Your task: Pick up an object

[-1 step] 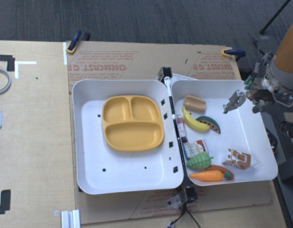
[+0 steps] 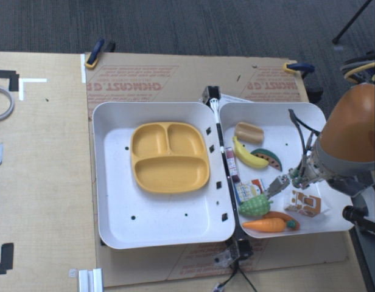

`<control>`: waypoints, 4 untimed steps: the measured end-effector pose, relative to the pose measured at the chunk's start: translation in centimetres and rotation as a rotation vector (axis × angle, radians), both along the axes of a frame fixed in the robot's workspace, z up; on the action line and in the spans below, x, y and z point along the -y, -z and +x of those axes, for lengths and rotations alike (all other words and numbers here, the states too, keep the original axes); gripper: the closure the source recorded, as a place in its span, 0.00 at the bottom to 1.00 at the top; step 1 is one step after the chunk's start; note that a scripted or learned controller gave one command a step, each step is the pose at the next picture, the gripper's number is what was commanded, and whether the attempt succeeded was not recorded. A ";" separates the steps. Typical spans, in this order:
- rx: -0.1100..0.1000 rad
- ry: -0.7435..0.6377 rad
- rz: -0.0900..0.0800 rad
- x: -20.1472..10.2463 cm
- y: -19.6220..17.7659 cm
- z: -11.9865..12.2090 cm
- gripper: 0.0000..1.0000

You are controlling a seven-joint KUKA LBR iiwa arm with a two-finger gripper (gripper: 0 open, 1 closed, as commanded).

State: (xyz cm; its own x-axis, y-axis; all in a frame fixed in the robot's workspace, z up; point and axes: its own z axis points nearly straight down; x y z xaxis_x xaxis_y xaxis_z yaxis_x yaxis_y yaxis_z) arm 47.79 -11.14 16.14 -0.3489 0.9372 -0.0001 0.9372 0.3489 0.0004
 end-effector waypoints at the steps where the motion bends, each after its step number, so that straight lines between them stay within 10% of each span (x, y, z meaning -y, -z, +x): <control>1: 0.000 -0.051 0.000 5.6 6.9 0.0 0.00; 2: 0.003 -0.049 0.000 5.5 5.9 0.2 1.00; 3: 0.002 0.279 -0.001 -0.8 -1.6 2.0 1.00; 4: 0.002 -0.088 -0.001 -3.3 -17.4 0.7 1.00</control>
